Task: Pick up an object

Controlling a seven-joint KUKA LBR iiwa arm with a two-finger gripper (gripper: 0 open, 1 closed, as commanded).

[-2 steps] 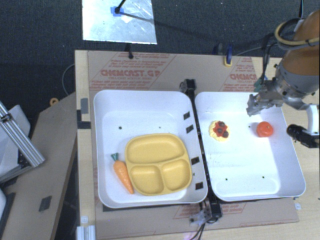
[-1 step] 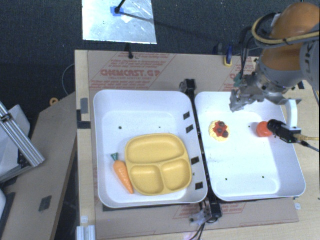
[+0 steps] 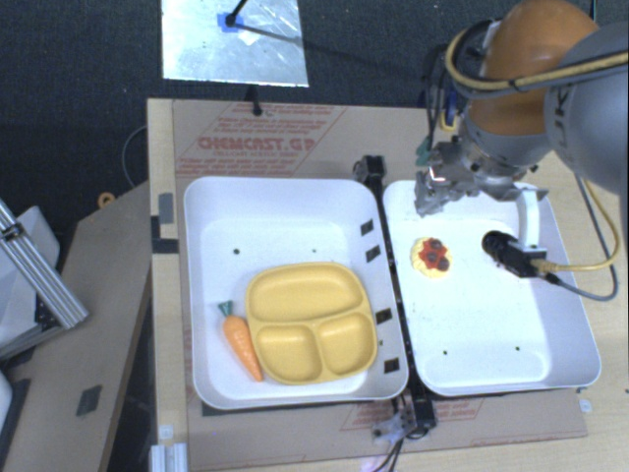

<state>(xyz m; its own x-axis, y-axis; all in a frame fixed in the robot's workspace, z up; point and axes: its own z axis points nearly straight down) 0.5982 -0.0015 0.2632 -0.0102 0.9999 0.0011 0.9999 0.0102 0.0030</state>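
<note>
**Yellow pastry waits just below the claw**

Yellow and round, with dark red topping at its centre, the small pastry (image 3: 431,257) lies flat on the floor of the right bin (image 3: 511,362), in its upper left part, close to the wall shared with the other bin. It has no long axis to speak of, so the approach angle should matter little.

Up and slightly left of it in the camera view hangs the claw (image 3: 432,197), near the bin's back rim. It sits above the pastry rather than on it, and nothing is seen in its grip. Whether it is released or clenched I cannot tell; the wrist and its cables hide that part. A black cylinder-like part (image 3: 509,251) with a cable sticks out to the pastry's right.

The coming move, as I judge it, is a short travel toward the near side of the bin, then a descent onto the pastry.

Farther out, the left bin (image 3: 226,224) holds a yellow divided plate (image 3: 310,321) and an orange carrot (image 3: 241,343) touching its left edge. Both bins rest on the bench (image 3: 265,136).
</note>
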